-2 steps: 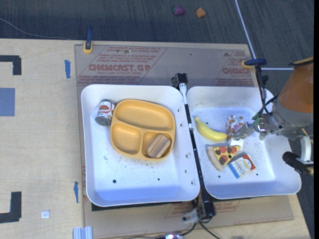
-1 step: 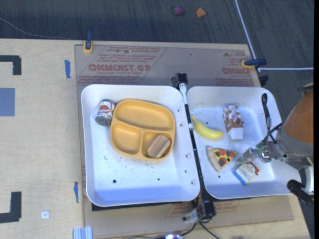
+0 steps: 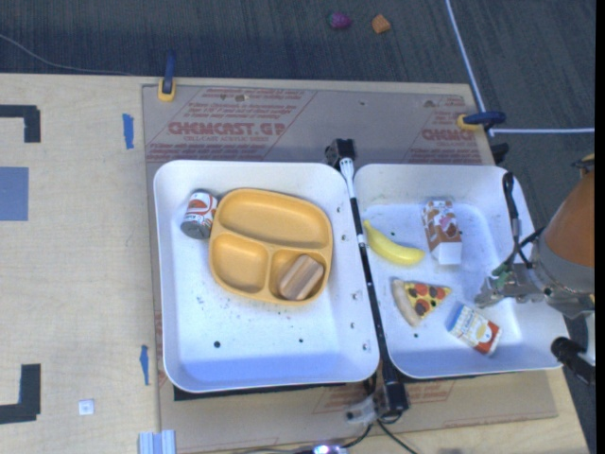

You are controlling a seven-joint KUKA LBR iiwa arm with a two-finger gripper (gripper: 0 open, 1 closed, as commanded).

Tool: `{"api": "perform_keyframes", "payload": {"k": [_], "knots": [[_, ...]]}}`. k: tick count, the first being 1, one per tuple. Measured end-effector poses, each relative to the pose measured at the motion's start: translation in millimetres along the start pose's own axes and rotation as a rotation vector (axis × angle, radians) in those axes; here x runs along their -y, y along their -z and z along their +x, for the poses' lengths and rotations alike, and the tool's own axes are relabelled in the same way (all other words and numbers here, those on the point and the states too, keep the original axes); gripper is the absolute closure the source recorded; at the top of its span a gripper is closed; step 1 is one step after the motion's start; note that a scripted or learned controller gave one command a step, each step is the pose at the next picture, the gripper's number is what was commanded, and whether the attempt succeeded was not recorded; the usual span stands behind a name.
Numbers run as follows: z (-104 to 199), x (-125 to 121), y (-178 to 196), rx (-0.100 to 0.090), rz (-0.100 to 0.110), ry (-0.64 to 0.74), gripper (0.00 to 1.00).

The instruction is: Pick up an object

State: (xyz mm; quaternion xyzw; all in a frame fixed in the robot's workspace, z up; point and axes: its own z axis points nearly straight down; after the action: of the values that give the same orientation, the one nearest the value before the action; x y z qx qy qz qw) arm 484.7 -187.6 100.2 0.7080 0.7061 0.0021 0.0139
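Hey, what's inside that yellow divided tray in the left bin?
The yellow tray has three compartments. A tan, bread-like piece lies in the lower right one; the other two look bare. Whatever is under the piece is covered. A small can sits outside, against the tray's left edge.

Single fixed camera above the bench (image 3: 76, 253), looking down aslant — both bins (image 3: 180, 282) framed

Left bin (image 3: 180, 282): yellow divided tray (image 3: 269, 244) takes up the upper middle, can (image 3: 198, 214) touching its left edge; open floor below and right of tray. Right bin (image 3: 529, 353): banana (image 3: 392, 246), carton (image 3: 441, 230), pizza slice (image 3: 422, 299) and small box (image 3: 473, 329) scattered near one another; narrow gaps between. Gripper (image 3: 498, 287) crowds the right rim.
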Motion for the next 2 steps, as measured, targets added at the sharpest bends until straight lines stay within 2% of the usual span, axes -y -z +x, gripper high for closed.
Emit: {"api": "perform_keyframes", "payload": {"k": [1,2], "knots": [[0.0,0.1,-0.1,0.0,0.0,0.0,0.0],[72.0,2.2,-10.1,-0.009,0.008,0.001,0.0]]}}
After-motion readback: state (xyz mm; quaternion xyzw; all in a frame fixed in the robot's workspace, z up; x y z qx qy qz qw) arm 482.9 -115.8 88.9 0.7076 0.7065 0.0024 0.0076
